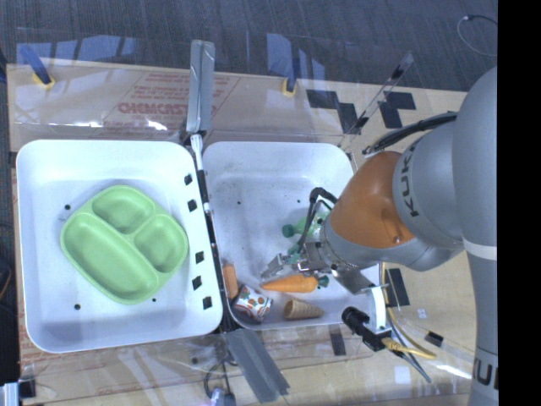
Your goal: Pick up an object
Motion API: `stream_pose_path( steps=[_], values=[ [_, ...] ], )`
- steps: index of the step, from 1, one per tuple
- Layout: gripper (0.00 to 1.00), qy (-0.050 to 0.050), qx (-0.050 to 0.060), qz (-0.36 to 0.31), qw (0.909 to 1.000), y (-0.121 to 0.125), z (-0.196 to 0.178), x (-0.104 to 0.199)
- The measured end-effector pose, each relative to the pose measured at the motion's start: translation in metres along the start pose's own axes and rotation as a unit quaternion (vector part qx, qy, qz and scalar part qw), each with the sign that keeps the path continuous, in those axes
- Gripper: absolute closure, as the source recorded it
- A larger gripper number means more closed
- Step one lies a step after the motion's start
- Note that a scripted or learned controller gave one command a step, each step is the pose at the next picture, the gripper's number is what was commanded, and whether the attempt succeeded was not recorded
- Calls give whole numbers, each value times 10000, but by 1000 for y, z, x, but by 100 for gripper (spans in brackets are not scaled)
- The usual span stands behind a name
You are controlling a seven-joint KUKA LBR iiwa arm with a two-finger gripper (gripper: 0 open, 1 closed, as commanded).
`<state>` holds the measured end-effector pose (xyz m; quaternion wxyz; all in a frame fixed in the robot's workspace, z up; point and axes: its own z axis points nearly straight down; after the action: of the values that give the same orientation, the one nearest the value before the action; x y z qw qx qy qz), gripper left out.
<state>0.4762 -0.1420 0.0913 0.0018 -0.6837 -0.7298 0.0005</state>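
Overhead slanted view of both bins (34,227)

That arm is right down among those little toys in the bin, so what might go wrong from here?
The gripper sits low in the right bin, right over the orange carrot. The cone and small can lie close by, so it may nudge them or catch two things at once. The carrot is smooth and tapered, so it may well slip out.
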Motion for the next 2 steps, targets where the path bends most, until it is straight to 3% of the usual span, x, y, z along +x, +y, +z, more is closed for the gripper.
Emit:
stream_pose_path(
  steps=[1,2],
  values=[
    [0,-5,-6,-61,10000,77,-1,-16],
    [0,-8,-14,-734,9973,140,-2,-13]
  ],
)
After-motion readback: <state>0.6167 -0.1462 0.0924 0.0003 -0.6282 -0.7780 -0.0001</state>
